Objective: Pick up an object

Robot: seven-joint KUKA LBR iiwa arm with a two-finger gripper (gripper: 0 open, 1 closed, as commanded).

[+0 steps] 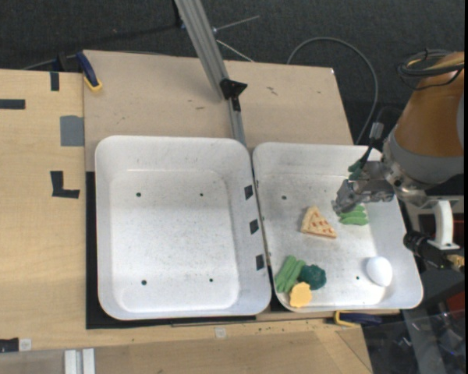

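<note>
The right bin (296, 170) holds several small objects. A tan wedge with red marks (318, 224) lies near its middle. A green piece (355, 216) lies just right of the wedge, partly under my gripper (348, 202), which hangs low over the bin's right side, touching or just above that piece. A white egg-shaped object (378, 270) rests near the front right corner. A green bunch (290, 272), a dark teal lump (314, 276) and a yellow piece (300, 294) crowd the front edge.
The left bin (171, 216) sits beside the right one, with a raised divider (253, 224) between them. A metal pole (207, 45) slants in from the top to the bins' back edge. A cable (359, 61) loops behind the right bin.
</note>
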